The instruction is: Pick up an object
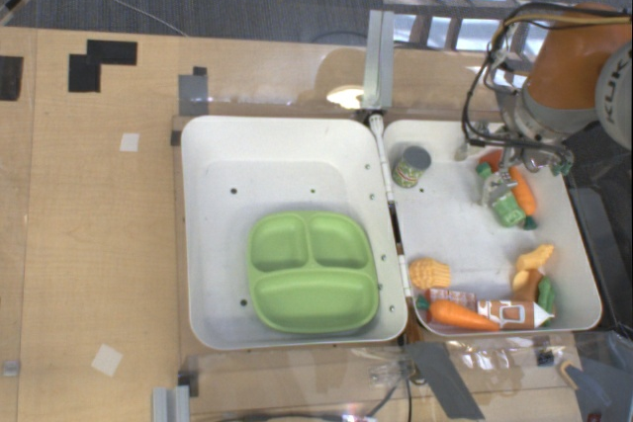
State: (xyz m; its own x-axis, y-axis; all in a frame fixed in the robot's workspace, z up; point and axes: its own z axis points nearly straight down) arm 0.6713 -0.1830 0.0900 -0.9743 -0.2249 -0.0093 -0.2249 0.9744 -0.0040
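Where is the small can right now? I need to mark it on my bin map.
The small can stands in the right bin, in its far left corner beside the divider between the bins, left of the pincer.

The grey arm (584, 64) reaches in from the right, its orange band uppermost. Its gripper (504, 175) points down at the upper part of the right side.

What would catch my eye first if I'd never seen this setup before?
Probably the bright green divided tray, alone in the left bin. Next, the arm's orange band at upper right, with the gripper down over a carrot and green item in the right bin, where more toy food clusters along the near edge.
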